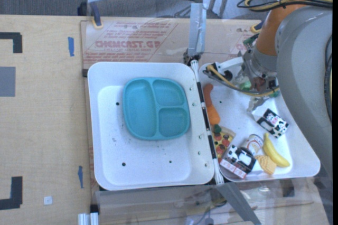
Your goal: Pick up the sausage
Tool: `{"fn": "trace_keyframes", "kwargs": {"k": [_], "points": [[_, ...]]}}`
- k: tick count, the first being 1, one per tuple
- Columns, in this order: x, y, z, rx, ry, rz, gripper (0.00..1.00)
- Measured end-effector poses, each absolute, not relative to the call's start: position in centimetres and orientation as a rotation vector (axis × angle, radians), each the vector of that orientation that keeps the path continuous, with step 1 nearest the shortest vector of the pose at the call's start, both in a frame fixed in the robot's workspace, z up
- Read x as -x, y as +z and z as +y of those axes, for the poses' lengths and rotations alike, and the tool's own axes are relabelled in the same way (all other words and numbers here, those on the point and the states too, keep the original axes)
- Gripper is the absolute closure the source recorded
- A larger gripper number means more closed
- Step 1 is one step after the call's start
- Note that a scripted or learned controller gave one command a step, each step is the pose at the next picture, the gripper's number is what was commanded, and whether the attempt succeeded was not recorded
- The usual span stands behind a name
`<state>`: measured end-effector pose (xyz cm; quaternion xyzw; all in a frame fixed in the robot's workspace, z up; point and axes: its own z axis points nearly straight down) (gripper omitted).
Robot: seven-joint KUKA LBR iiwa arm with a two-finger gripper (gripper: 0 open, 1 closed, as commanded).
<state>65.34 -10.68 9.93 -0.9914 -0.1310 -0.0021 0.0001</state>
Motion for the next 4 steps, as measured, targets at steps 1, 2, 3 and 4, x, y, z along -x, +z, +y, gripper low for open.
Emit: {"fn": "trace_keyframes", "kwargs": {"k": [1,2,3,4], "points": [[-65.4,8.7,-9.4,3.055,0.009,-0.724,0.00],[-64.4,8.8,-9.2,3.117,-0.005,-0.377,0.00],[-64.4,8.8,-9.2,3.117,-0.006,-0.376,0.00],[-64.4,8.8,-9.2,3.117,-0.006,-0.376,0.00]]}}
